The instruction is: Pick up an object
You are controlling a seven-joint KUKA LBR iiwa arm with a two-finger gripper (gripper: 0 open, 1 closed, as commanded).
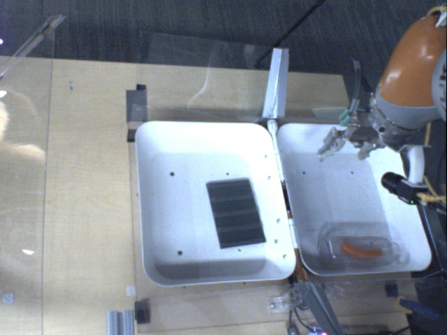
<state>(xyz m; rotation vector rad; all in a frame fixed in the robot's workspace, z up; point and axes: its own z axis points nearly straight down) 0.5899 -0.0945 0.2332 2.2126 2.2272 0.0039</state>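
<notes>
A black ribbed rectangular pad (236, 213) lies flat in the middle of the left bin (160, 187). In the near part of the right bin (314, 187) sits a clear plastic case (360, 246) with an orange stick-shaped item (362, 250) inside it. My gripper (343, 150) hangs over the far part of the right bin, well away from the case. Its two fingers (328, 145) stand spread, open, with nothing between them.
A metal divider post (276, 82) rises behind the seam between the bins. A black clip with cables (401, 185) juts over the right bin's right rim. The wooden bench (70, 187) extends to the left, under a clear panel.
</notes>
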